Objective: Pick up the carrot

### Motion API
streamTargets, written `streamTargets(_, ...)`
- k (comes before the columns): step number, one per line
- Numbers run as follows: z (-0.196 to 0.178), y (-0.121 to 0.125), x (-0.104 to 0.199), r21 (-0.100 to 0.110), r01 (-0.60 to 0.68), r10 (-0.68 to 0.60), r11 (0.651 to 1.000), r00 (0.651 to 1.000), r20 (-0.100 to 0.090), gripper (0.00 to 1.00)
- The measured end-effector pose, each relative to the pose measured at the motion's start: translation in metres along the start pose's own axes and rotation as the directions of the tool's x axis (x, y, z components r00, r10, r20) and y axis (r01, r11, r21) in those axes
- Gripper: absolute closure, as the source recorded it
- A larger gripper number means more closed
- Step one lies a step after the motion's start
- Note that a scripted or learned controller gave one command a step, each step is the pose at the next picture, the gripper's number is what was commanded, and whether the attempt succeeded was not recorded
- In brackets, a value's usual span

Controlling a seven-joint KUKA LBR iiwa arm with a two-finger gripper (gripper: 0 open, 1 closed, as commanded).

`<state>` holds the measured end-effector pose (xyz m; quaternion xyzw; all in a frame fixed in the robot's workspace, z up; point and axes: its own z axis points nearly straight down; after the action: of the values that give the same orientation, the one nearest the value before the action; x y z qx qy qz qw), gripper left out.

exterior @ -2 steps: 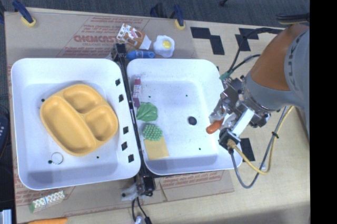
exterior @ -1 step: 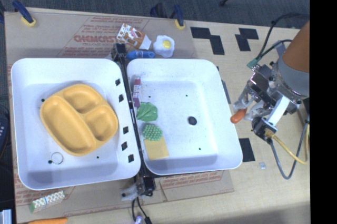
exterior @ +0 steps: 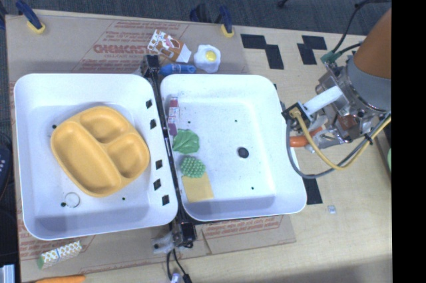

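A: Left bin (exterior: pixel 26 142) carries a yellow divided plate (exterior: pixel 100 150), three compartments, sitting left of centre; a small clear ring (exterior: pixel 71 200) lies just below it.

B: Right bin (exterior: pixel 266 92) keeps its load along the left wall; a green leaf (exterior: pixel 186 140), a knobbly green piece (exterior: pixel 194 167) under it, then a yellow square (exterior: pixel 198 188); a dark spot (exterior: pixel 243 153) sits well apart, mid-floor.

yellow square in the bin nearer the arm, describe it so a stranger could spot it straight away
Find the white bin nearer the arm, then its side against the other bin. Near that side's front corner lie a green leaf, a bumpy green piece and, last, the yellow square. It alone there is flat, yellow and straight-edged; the yellow plate in the other bin is rounded.
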<state>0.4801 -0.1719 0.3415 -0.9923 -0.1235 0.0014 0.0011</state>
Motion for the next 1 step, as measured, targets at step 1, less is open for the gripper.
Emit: streamTargets(1,0.1522,0.0278,-0.0119,0.004,0.057,-0.057,0.998,0.998,0.003,1.0)
